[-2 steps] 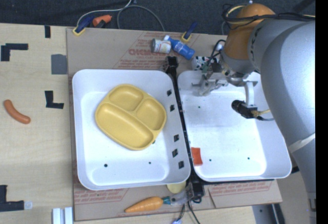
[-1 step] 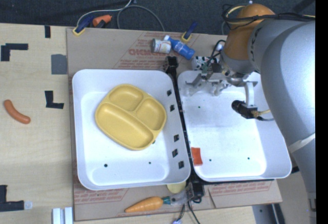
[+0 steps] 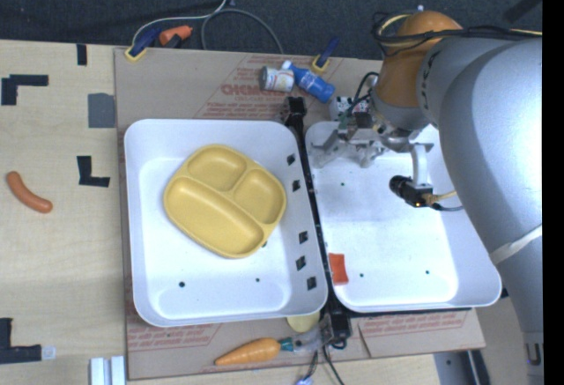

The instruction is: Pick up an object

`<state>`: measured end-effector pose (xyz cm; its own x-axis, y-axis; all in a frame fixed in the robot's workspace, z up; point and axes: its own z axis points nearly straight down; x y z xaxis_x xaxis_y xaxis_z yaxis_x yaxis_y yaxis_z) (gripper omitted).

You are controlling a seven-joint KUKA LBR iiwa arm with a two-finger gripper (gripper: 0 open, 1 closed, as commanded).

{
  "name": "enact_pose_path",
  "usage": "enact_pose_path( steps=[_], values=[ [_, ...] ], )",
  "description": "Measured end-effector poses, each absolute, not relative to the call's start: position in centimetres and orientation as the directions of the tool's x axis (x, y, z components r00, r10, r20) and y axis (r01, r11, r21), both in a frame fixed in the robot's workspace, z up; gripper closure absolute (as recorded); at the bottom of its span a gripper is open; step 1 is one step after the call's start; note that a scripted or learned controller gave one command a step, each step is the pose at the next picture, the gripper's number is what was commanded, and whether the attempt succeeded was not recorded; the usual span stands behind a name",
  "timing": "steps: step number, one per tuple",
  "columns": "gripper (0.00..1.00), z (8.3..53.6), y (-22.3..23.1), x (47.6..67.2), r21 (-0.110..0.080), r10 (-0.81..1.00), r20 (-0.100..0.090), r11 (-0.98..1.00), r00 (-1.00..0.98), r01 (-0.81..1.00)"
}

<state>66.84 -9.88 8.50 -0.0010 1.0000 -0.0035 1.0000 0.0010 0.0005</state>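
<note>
A yellow divided plate [image 3: 226, 198] lies in the left bin [image 3: 154, 286], a little left of its middle. A small orange-red block [image 3: 337, 268] rests in the right bin [image 3: 441, 282], close to its left wall near the front. My gripper [image 3: 351, 144] hangs over the far left corner of the right bin, well away from the block and just across the wall from the plate. The grey arm and its orange band [image 3: 414, 44] cover the bin's far right part.
A blue and white bottle [image 3: 297, 79] lies on the cardboard behind the bins. An orange carrot [image 3: 251, 351] lies in front of them. A sausage [image 3: 29, 192] rests on the bench at the far left. Clamps and a cable sit at the back edge.
</note>
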Motion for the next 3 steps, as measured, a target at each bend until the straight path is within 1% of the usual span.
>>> enact_pose_path(
  steps=[1,2,3],
  values=[
    [0.00,8.5,-9.6,66.9,0.001,1.000,-0.004,0.000,0.000,1.000],
    [0.00,19.2,-4.8,62.5,0.007,1.000,0.002,0.005,-0.005,1.000],
    [0.00,18.4,-5.0,62.4,-0.001,1.000,0.001,0.002,-0.002,1.000]
  ],
)
